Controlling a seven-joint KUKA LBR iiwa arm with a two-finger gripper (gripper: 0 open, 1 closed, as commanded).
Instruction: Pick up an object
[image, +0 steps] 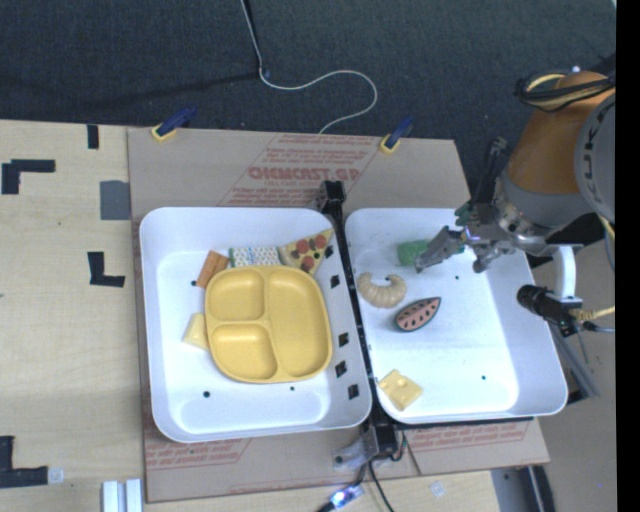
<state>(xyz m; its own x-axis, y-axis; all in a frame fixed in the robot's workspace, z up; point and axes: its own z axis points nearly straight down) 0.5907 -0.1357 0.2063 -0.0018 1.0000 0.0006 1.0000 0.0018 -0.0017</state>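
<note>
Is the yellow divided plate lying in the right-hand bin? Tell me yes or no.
No. The yellow divided plate lies in the left bin, while the right bin holds smaller items.

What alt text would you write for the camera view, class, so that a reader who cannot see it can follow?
The gripper hangs open over the right bin, beside a green block, with a croissant, a brown oval piece and a yellow wedge below. The left bin holds a yellow divided plate.
</note>
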